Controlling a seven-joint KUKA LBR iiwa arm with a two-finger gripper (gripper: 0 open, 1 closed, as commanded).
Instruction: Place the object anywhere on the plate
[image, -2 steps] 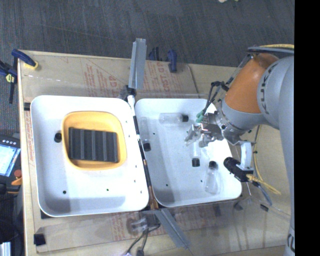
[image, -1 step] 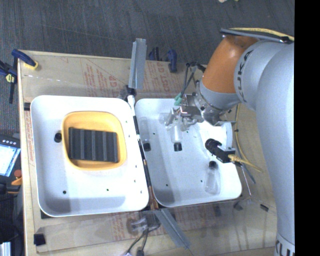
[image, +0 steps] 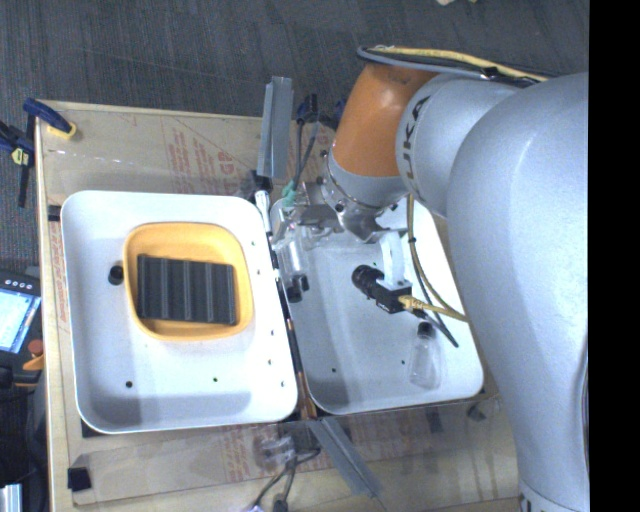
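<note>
Surrounding the bench (image: 180, 150) on the far and left sides is a dark grey carpeted floor (image: 150, 50). The bench top is a pale brown board with red print. A blue clamp (image: 48, 115) grips its far left corner, and a small lit screen (image: 14, 318) stands off its left edge. Two shallow white bins sit side by side on the board, with a grey metal bar (image: 275, 125) rising at the far end of the gap between them.

The left bin (image: 90, 380) holds a yellow plate (image: 185, 240). A dark ribbed block (image: 188, 288) lies flat on the plate, well within its rim. A small black thing (image: 116, 273) sits on the bin floor just beside the plate's left edge.

The grey arm (image: 500, 200), with its orange band (image: 370, 120), reaches over the right bin (image: 370, 390). The gripper (image: 290, 270) is at that bin's left wall, close to the rim shared with the left bin. Whether it is wide, narrow or holding anything cannot be told from this angle.

A clear bottle (image: 424, 362) lies near the right bin's near right corner, well apart from the gripper. The ribbed block lies to the gripper's left, across the shared rim and apart from it.
</note>
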